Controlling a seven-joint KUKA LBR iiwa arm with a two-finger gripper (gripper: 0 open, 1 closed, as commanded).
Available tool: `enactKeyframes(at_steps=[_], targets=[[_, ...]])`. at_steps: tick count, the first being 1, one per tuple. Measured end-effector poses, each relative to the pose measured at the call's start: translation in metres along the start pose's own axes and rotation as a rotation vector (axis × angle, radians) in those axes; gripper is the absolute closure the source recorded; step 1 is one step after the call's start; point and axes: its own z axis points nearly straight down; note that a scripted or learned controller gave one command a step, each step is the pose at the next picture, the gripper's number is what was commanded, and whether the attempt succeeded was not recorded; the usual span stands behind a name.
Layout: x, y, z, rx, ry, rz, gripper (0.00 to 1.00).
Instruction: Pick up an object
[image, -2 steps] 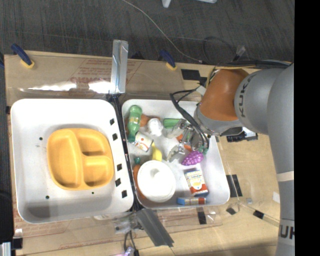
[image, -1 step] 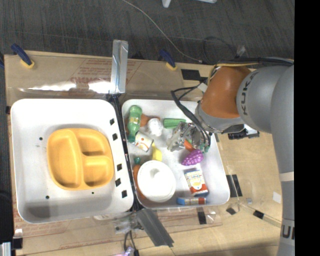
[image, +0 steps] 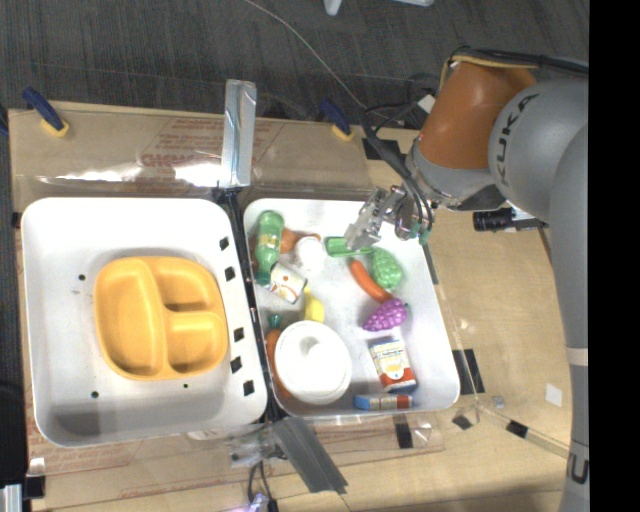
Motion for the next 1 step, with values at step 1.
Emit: enactKeyframes(at_steps=[1], targets=[[0.0175,0.0508,-0.064,0.001,0.005,0.226,1.0]])
